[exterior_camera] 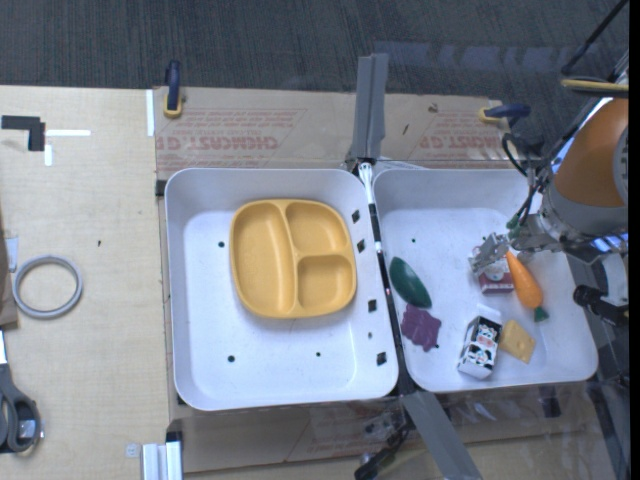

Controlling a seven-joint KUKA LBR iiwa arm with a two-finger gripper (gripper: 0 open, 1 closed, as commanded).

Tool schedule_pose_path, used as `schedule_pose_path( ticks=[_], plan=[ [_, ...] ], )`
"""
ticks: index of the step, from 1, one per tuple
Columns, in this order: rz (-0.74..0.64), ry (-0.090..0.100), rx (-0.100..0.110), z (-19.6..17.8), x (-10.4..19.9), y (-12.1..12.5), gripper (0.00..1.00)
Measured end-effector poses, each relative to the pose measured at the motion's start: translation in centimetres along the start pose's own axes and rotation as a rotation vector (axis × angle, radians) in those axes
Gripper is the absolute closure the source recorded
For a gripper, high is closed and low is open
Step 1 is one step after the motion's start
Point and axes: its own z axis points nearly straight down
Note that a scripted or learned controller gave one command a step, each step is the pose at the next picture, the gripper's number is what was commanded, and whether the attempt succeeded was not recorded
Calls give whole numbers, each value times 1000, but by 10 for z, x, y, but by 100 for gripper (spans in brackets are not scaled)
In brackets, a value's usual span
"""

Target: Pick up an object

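In the right bin point(440, 218) my gripper point(490, 257) hangs low over the right half, directly above a small red-and-white item point(495, 285) and touching close to an orange carrot point(525, 282). Nothing is seen held. Other objects in this bin: a dark green oval piece point(410, 282), a purple toy point(421, 328), a black-and-white milk carton point(481, 346) and a yellow cheese wedge point(518, 341). The left bin point(200, 348) holds a yellow divided plate point(293, 258).
The grey arm with its orange band point(598, 158) enters from the right over the bin's edge. A divider bar point(368, 108) stands between the bins at the back. A roll of tape point(43, 286) and scissors point(18, 418) lie on the bench at left.
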Motion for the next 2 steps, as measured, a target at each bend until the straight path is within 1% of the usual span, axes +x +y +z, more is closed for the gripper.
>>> schedule_pose_path(
  ticks=[1,2],
  plan=[
    [-2,-3,-5,-12,-1,2,100],
    [-65,0,1,-110,34,4,100]
  ],
)
